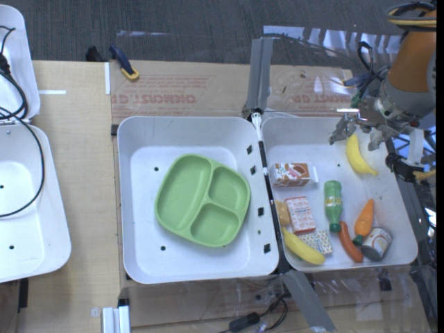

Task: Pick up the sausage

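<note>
- Surface (69,82): tan board top carrying two white bins side by side. A blue-and-yellow tool (123,62) lies near the back edge, and dark carpet (208,5) runs behind it.
- Arm (415,54): grey with an orange band, coming in from the right and sitting over the back right corner of the right bin.
- Left bin (132,207): holds a green divided plate (202,200) and nothing relevant to the pick.
- Right bin (305,127): cluttered. Back row has a banana (359,156) and a small carton (291,174). The middle has a green bottle (333,204), a snack box (300,214) and a carrot (364,218). At the front are a second banana (303,247) and a tin can (377,243).
- Claw (357,132): fingers look spread and hold nothing, hanging just above the back banana and well apart from the target.
- Sausage (349,242): red, lying at a slant in the front right of the right bin. It sits between the green bottle and the tin can, and the carrot's tip looks to be touching it.
- My read on doing it well: move the claw toward the front of the bin and turn it so the fingers close across the sausage's short width. Come down at mid-length, where the gaps to the carrot and can are tight, and expect to nudge a neighbour.
</note>
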Controlling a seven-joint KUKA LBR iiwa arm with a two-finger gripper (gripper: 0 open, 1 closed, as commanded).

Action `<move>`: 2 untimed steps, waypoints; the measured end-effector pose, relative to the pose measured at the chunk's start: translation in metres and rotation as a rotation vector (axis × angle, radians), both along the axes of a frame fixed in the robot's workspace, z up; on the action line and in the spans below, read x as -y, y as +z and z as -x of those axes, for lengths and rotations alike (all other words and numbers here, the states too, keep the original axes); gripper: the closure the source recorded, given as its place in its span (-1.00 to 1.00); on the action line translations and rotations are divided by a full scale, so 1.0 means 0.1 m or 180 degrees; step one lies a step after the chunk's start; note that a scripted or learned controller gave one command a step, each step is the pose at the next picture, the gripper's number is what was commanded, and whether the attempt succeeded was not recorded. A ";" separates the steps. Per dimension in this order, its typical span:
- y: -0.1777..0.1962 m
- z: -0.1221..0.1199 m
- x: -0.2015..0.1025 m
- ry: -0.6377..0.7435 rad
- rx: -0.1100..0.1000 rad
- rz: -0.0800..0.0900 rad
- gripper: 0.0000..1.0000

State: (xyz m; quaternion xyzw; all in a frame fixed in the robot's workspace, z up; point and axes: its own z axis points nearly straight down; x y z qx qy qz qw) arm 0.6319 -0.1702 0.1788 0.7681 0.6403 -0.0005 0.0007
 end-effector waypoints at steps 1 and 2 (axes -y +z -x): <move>0.87 -0.27 -0.13 -0.0955 -0.0005 0.0001 -1.00; -0.88 0.52 -0.09 -0.0772 -0.0008 -0.0004 -1.00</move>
